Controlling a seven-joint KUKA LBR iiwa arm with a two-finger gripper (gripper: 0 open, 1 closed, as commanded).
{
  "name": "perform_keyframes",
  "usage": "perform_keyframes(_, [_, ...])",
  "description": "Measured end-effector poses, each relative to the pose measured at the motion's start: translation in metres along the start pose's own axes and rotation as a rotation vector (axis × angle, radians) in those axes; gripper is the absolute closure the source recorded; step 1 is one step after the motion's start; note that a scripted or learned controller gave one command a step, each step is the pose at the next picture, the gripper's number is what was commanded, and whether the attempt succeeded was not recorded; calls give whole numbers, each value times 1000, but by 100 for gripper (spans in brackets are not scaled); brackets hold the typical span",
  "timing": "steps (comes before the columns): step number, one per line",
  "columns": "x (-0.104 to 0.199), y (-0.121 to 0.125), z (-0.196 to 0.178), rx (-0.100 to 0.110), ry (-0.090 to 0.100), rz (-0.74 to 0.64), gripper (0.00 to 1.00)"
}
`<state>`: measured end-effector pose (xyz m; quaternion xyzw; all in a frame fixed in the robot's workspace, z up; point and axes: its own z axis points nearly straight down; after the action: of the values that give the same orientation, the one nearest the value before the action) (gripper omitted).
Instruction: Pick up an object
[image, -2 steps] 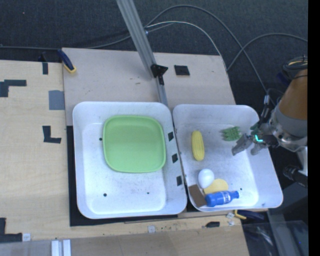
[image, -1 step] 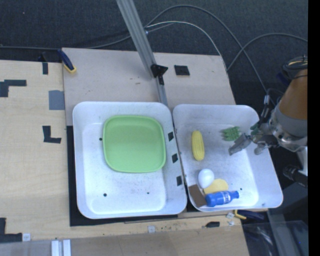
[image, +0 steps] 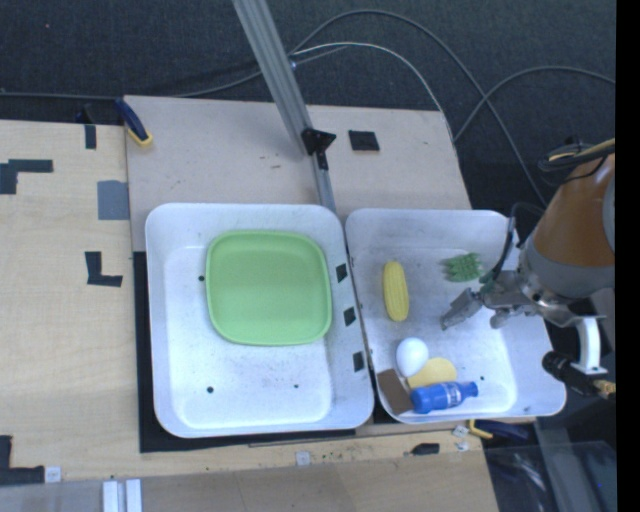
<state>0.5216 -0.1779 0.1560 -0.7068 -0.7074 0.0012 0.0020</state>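
Pincer: the pincer (image: 462, 311) hangs low over the right bin (image: 430, 225), fingers spread apart, nothing between them.
Nearest target: a small green leafy piece (image: 463, 266) sits just behind the pincer, toward the bin's far wall; no contact that I can see.
Risk: if it closes here, I'd say it shuts on air, since bare bin floor lies under the tips.
Risk two: the leafy piece looks light and ragged, so a finger could nudge it away rather than trap it.
Other picks: a corn cob (image: 396, 290) lies off to the pincer's far side, well apart; a white egg (image: 411, 354), a yellow piece (image: 436, 372) and a blue bottle (image: 444, 396) cluster nearer the front, touching one another.
In the way: that cluster is crowded, so a clean single grab there seems harder.
Neighbour: the left bin (image: 170, 300) holds a green plate (image: 268, 288).
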Motion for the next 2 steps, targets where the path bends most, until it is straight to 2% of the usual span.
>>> perform_keyframes(1, [4, 4, 61, 2, 1, 0, 0])
perform_keyframes(2, [4, 4, 66, -6, -2, 0, 0])
